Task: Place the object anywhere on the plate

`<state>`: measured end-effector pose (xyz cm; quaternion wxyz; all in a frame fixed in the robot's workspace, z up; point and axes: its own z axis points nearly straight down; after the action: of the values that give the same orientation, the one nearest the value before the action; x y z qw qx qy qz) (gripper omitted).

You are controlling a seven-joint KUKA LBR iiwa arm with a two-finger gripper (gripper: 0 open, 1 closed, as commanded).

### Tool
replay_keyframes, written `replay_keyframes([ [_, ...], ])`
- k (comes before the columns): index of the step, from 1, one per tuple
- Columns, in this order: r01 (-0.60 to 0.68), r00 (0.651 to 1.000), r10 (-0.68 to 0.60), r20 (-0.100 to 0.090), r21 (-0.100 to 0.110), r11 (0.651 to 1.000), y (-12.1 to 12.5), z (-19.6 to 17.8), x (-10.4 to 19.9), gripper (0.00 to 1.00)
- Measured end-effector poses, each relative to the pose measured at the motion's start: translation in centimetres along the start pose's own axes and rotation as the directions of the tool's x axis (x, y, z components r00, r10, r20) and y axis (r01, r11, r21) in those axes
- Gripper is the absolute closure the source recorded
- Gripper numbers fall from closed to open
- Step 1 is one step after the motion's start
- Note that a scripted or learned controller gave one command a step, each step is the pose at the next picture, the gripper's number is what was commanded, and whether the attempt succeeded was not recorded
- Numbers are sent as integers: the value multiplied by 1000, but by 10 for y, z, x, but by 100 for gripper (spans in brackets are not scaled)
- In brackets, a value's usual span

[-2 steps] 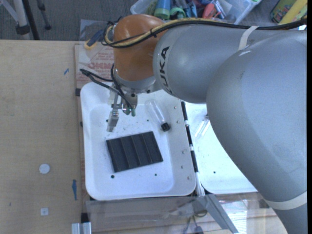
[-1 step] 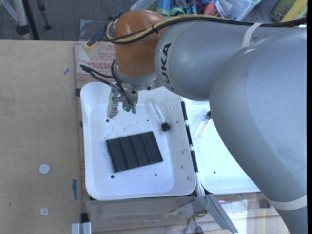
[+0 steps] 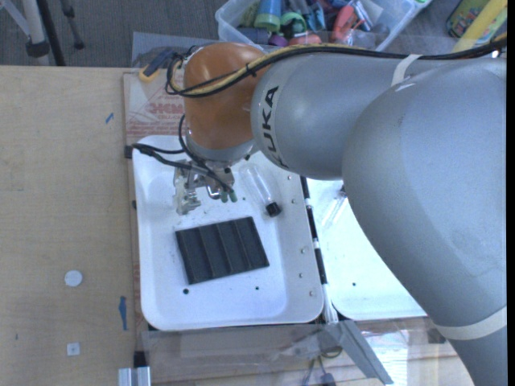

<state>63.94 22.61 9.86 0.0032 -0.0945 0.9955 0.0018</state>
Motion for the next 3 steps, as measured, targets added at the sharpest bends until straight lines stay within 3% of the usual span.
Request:
replay_keyframes([
  [1, 257, 966, -257, 3, 0, 966, -3, -78, -16, 100],
  [2, 414, 910, -414, 3, 1, 910, -5, -1, -27, 100],
  [3, 525, 851, -525, 2, 0, 851, -5, -117, -28, 100],
])
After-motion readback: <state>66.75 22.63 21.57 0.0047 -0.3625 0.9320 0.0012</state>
